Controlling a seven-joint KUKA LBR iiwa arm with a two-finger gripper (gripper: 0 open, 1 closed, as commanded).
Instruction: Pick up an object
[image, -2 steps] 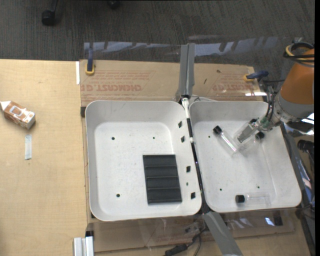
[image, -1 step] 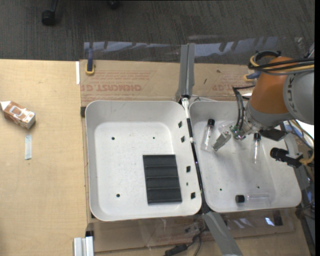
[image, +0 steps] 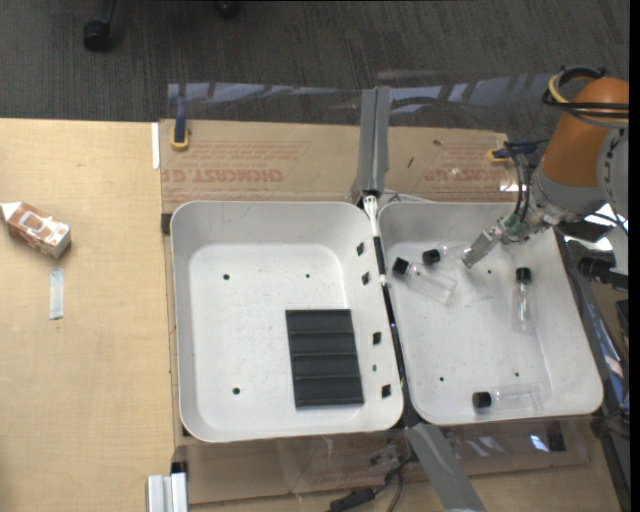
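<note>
The right bin (image: 565, 395) holds several clear vials with black caps. One vial (image: 425, 283) lies near its left wall, another (image: 522, 300) lies near the right wall, and a third (image: 510, 401) lies along the front edge. A small black cap (image: 431, 257) sits at the back. My gripper (image: 478, 250) hangs low over the back of the right bin, just right of that black cap and apart from it. Nothing is visibly held in it. A black ribbed block (image: 325, 357) lies flat in the left bin (image: 200, 300).
A grey divider post (image: 373, 140) rises between the bins at the back. Brown cardboard (image: 260, 165) lies under and behind them. On the wooden table to the left sit a small orange-and-white box (image: 38, 230) and a pale strip (image: 56, 296).
</note>
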